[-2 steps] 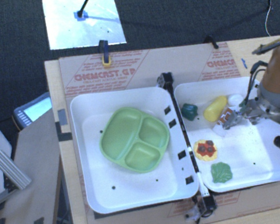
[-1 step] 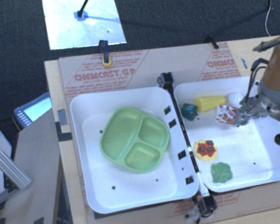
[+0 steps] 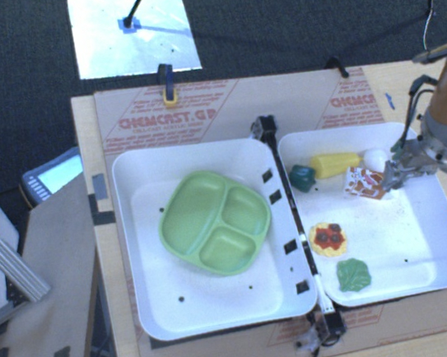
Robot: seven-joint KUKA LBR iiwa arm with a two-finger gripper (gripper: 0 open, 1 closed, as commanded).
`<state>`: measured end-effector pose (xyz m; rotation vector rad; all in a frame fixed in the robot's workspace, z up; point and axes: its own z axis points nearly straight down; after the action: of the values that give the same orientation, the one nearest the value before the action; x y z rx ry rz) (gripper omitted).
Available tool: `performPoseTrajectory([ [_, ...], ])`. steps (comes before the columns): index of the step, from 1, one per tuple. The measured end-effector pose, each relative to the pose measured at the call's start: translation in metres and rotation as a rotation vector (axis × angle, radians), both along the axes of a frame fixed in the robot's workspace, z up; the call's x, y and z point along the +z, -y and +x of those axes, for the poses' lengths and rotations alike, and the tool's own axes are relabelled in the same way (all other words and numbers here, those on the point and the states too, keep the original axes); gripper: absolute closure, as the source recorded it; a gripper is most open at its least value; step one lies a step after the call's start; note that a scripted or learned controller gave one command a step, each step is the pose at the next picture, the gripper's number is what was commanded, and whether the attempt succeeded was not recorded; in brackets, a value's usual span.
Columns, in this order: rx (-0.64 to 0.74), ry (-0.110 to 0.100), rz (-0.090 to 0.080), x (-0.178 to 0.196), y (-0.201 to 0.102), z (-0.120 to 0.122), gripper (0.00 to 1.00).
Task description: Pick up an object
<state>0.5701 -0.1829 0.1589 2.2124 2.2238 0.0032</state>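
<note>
At the right of the frame, the gripper [image 3: 391,176] sits low in the right bin [image 3: 445,265], touching a red-and-white packet [image 3: 365,184]; whether its fingers are closed I cannot tell. A yellow piece [image 3: 336,164] lies just upper left of the packet, and a green divided plate [image 3: 215,222] fills the left bin [image 3: 156,308].

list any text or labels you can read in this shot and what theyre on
"CHEMCAST GP": red print on the brown protective sheet under the bins, at the upper left.
"CHEMCAST": the same red print repeated at the sheet's upper right, partly cut off by the right bin.
Small red-and-white packet in the right bin: it has a printed pattern, too small to read.
Device screen left of the bench: blurred, unreadable.
</note>
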Motion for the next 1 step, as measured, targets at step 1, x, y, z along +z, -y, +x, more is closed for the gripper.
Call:
performPoseTrajectory([
  [1,0.001,0.001,0.000,0.0538,0.0003,0.0015,1.00],
])
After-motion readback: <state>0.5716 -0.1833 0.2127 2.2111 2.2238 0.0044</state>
